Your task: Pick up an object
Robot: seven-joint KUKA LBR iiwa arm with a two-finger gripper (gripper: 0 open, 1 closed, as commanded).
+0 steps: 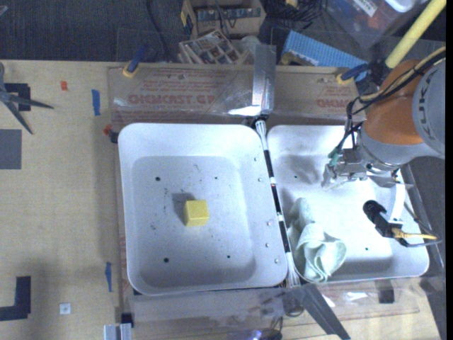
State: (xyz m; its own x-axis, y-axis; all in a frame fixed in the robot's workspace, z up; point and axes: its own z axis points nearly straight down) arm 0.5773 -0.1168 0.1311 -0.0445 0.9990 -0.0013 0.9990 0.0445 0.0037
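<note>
A small matte yellow cube [197,212] sits mid-floor in the smooth, shallow white left bin [134,147]. A crumpled pale-green cloth [316,250] (soft, folded) lies in the white right bin [297,137], at its near-left corner. The gripper [340,170] hangs over that bin's far part, apart from the cloth; I cannot tell if it is open or closed.

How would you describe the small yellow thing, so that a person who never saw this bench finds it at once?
Look at the left bin of the two white ones. Near the middle of its floor sits a small yellow block. It is bright and box-shaped, unlike the pale green cloth crumpled in the right bin.
</note>
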